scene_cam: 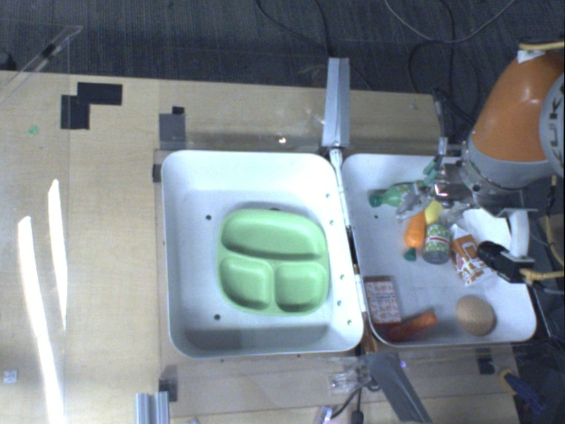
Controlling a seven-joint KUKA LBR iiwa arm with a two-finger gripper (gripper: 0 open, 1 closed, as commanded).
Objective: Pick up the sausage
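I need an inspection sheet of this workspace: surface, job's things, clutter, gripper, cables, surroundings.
Surface: wooden bench bearing left bin and right bin.
Job's things: sausage lying at the right bin's near edge, untouched.
Clutter: green tray in left bin; in right bin a carrot, can, bottle, carton, box, brown ball.
Gripper: arm over the right bin's far right; fingers hidden.
Cables: black cables behind the bench.
Surroundings: dark floor.

Green tray (272, 259) — smooth matt plastic; bench (97, 263) — wood.
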